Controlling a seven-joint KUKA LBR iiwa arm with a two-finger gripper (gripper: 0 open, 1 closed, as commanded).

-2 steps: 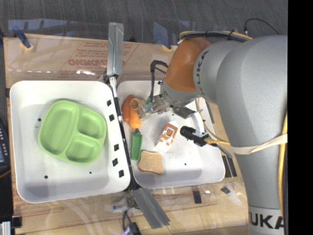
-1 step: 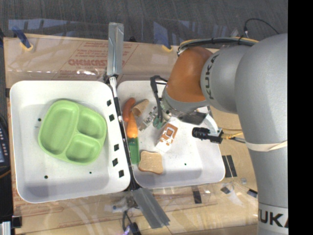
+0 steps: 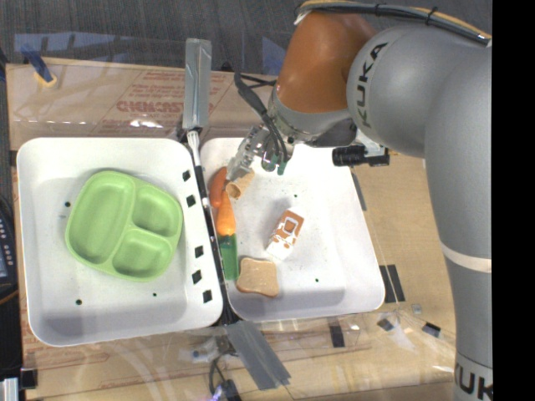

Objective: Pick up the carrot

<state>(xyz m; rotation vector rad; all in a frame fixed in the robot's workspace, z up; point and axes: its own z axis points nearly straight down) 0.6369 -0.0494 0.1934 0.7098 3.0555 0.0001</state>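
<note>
— Bread slice [image 3: 257, 278] sits nearest us, at the front of the right bin [image 3: 334, 286], yes?

— Yes, one slice. Same bin holds one carrot [image 3: 224, 215] along its left wall, one small white carton [image 3: 285, 233], one tan bit [image 3: 233, 189].

— And the left bin [image 3: 50, 307]?

— One green divided plate [image 3: 124, 223].

— The claw [image 3: 255, 159]?

— Above the carrot's top end; open or closed, I can't tell

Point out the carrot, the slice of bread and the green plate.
carrot [image 3: 224, 211]: camera view, on its orange body.
slice of bread [image 3: 257, 277]: camera view, on the middle of its face.
green plate [image 3: 124, 223]: camera view, on the ridge between compartments.
</note>
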